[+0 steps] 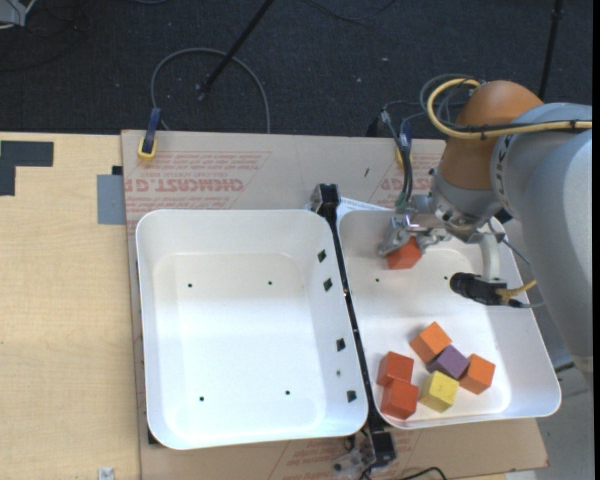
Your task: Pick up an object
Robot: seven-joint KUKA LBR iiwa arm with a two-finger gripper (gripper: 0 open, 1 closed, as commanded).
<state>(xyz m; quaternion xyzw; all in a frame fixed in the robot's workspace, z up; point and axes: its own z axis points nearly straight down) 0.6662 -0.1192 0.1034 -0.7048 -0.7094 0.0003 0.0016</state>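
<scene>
Lying nearest the camera, a cluster of blocks is sitting in the front part of the right bin: two red-orange blocks touching each other at the left, a yellow block just beside them, a purple block touching the yellow one, an orange block behind it, and another orange block at the right end.

Left bin is lying alongside, the two sharing a black-clipped edge on the surface.

Farther back in the right bin, well apart from the cluster, a red-orange block is sitting tilted at the tips of the jaws. Metal fingers are reaching down onto its top, appearing to be clamped on it, the block showing just below and between them.

Behind that, the grey arm with its orange band is leaning in from the right, cables looping over the wrist. A blue clamp is pinching the cardboard at the far left corner.
</scene>
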